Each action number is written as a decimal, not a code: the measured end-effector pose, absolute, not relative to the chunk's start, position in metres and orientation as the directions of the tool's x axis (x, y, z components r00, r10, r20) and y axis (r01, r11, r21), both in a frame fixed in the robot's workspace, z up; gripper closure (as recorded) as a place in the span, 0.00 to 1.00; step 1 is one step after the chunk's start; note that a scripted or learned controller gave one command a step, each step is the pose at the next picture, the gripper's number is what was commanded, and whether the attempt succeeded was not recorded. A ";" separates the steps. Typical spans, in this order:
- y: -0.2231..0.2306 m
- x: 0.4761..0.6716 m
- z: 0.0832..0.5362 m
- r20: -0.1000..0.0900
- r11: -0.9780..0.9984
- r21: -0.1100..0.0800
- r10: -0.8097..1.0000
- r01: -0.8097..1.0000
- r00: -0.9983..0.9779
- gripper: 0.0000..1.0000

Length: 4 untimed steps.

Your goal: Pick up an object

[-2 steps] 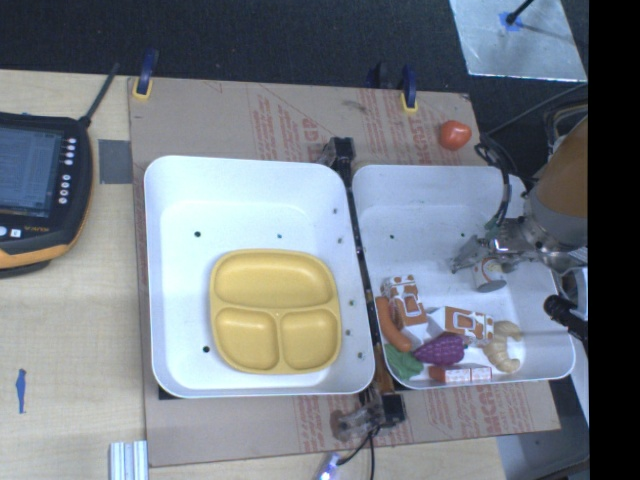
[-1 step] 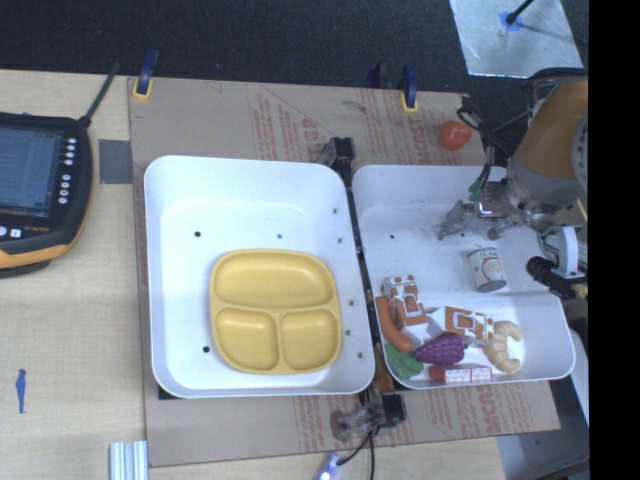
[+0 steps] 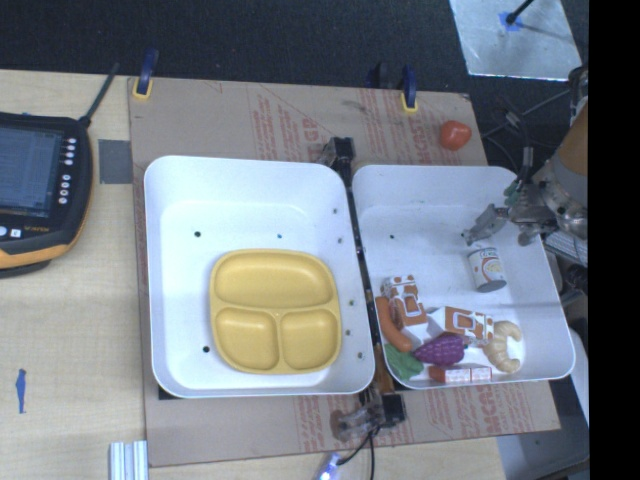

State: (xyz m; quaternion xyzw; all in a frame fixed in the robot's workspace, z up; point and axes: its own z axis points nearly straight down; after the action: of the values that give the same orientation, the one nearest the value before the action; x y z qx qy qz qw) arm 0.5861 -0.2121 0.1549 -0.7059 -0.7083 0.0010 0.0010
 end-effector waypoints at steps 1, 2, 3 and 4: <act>-0.211 0.568 0.102 0.000 0.006 -0.005 1.000 1.000 -0.006 0.00; -0.195 0.623 0.092 0.000 0.005 -0.003 1.000 1.000 -0.005 0.00; -0.207 0.584 0.141 0.000 0.004 -0.003 1.000 1.000 -0.004 0.00; -0.212 0.564 0.110 -0.001 0.005 -0.004 1.000 1.000 -0.005 0.00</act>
State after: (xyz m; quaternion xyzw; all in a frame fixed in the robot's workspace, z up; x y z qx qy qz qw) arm 0.5643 -0.2117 0.1096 -0.7052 -0.7090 0.0018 0.0012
